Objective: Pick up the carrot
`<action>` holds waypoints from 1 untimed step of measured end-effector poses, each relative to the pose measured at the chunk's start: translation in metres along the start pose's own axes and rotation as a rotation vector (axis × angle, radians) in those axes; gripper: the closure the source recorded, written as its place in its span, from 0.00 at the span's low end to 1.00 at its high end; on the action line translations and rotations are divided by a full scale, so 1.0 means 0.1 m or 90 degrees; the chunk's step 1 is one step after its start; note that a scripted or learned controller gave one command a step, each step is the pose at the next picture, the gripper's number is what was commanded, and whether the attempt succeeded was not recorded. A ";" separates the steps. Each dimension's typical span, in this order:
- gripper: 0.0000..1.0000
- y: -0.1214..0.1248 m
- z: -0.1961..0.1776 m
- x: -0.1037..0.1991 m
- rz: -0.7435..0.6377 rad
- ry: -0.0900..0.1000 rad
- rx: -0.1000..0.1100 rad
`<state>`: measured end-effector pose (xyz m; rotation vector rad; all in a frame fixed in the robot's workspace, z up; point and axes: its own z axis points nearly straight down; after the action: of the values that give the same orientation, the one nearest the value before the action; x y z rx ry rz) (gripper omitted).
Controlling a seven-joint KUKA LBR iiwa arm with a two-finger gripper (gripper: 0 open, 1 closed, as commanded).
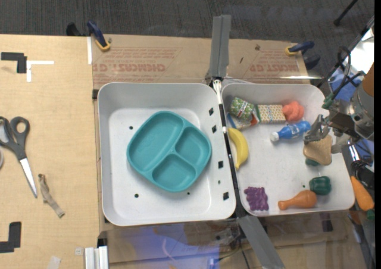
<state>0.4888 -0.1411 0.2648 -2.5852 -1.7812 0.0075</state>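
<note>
Near the right bin's (286, 86) near edge the carrot (299, 201) lies, beside a green pepper (320, 185). It is judged light, rigid, smooth; its thick middle should be gripped. The gripper (317, 134) hovers apart.

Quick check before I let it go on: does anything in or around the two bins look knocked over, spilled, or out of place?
Nothing looks spilled or broken. The teal plate lies skewed in the left bin. In the right bin the toys lie loosely scattered; the carrot rests near the front edge beside a green pepper. Scissors lie on the bench, outside the bins.
</note>
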 end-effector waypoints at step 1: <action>1.00 0.06 -0.89 -0.35 -0.022 0.000 -0.001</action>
<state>0.4821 -0.1758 0.3543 -2.5560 -1.8266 0.0061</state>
